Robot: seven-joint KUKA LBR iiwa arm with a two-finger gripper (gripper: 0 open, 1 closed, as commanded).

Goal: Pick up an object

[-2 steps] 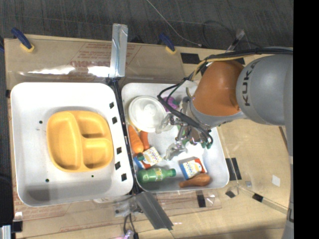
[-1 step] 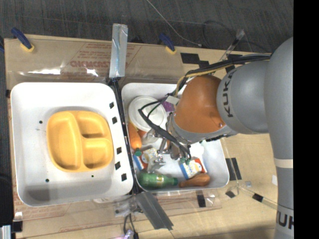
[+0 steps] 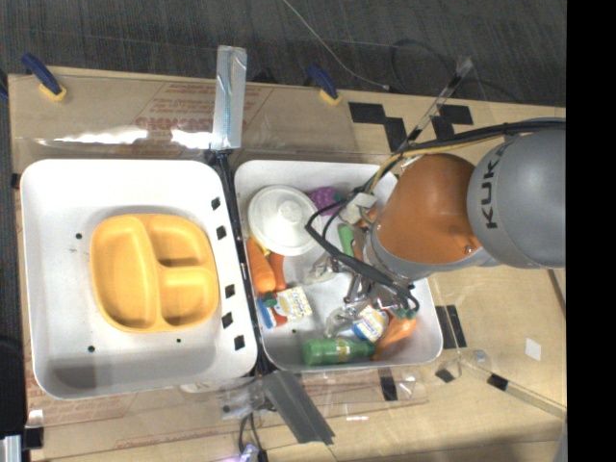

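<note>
Two white bins: left bin [image 3: 38,258] roomy around yellow tray [image 3: 154,269]; end effector [image 3: 366,308], state unclear, amid crowded right bin [image 3: 289,168].

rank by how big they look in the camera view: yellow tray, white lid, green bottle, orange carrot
1. yellow tray
2. white lid
3. green bottle and orange carrot: similar in apparent size, both partly hidden, so no ranking between them.
</note>
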